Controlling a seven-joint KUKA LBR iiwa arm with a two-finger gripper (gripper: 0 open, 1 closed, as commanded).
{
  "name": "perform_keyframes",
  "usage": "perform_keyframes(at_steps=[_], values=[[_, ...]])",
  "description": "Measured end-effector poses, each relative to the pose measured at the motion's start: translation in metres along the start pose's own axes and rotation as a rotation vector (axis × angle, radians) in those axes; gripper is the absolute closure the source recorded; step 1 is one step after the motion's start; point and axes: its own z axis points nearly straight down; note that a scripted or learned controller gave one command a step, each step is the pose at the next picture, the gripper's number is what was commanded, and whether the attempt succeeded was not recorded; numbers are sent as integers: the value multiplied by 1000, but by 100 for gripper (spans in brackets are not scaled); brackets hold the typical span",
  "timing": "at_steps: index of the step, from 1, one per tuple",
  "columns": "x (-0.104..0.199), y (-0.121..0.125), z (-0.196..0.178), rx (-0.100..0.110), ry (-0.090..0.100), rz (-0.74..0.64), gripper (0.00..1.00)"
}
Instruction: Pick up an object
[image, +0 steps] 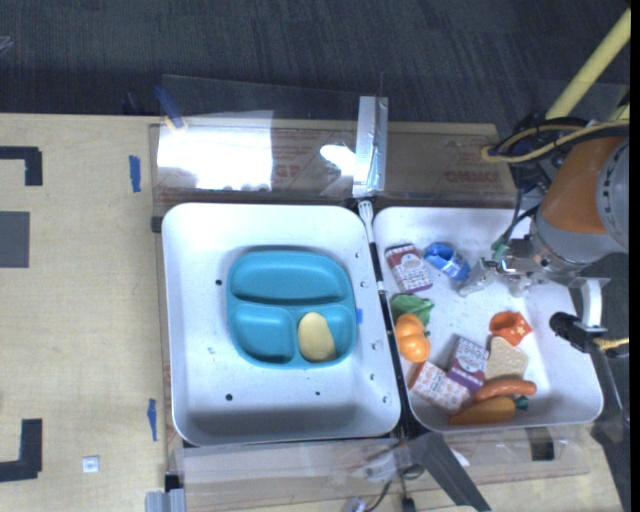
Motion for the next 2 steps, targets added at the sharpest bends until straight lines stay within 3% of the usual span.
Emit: perform_keyframes(at_steps=[1,2], values=[[49,59,1,24,-3,-172,0],[49,55,-4,41,-3,-176,100]])
